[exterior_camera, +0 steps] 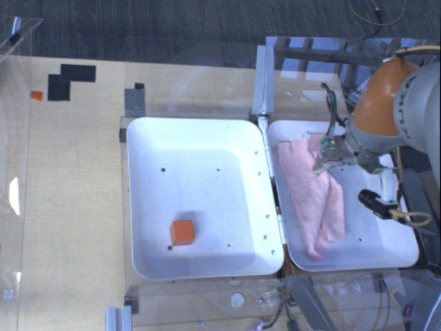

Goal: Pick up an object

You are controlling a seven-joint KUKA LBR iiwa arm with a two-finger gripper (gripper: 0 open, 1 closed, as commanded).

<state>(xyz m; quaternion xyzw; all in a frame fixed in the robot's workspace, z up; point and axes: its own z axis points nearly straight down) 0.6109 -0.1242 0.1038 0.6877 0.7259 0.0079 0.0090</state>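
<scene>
A pink cloth (311,193) lies crumpled along the left side of the right bin (386,247), running from the bin's back toward its front. My gripper (329,154) is down at the cloth's upper right edge and touches or nearly touches the fabric there. The grey arm with its orange band (377,109) reaches in from the right above it. An orange cube (182,232) sits alone in the front left part of the left bin (200,157), far from the gripper.
The rims of the two bins meet along a divider (272,185) between cube and cloth. A black part with a yellow cable (386,207) hangs over the right bin's right side. Black markers (69,80) lie on the bench at far left.
</scene>
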